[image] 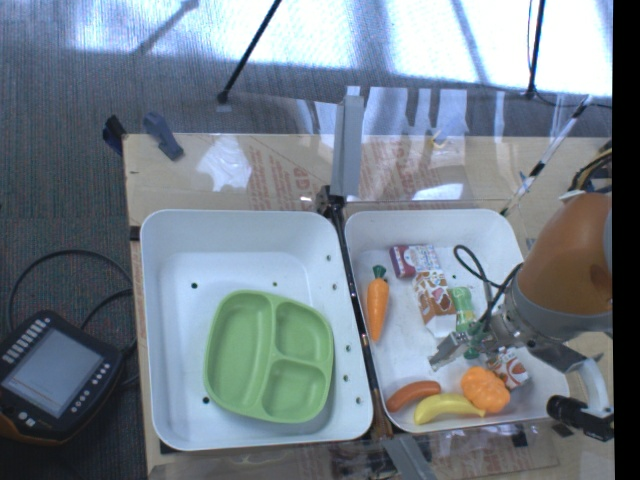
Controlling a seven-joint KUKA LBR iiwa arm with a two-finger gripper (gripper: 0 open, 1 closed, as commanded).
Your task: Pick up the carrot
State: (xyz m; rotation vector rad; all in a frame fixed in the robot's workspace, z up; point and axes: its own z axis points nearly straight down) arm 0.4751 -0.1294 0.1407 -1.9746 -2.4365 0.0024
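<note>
Carrot (377,308) lying untouched at the left side of the right bin (500,230), just right of centre frame, green top toward the upper edge, close beside the bin's left wall — not lifted, so the pick as yet undone. Gripper (462,344) low in the same bin toward the lower right of the frame, well apart from the carrot, over the clutter near a juice carton (433,295) and an orange fruit (485,390), with a sausage (413,394) and banana (447,406) along the bottom wall; nothing visibly held, though whether spread or closed cannot be told. Left to do — by judgement — everything: crossing leftward to the carrot, closing on it, raising it clear; green tray (270,368) in the left bin (160,268) of no part in this.
</note>
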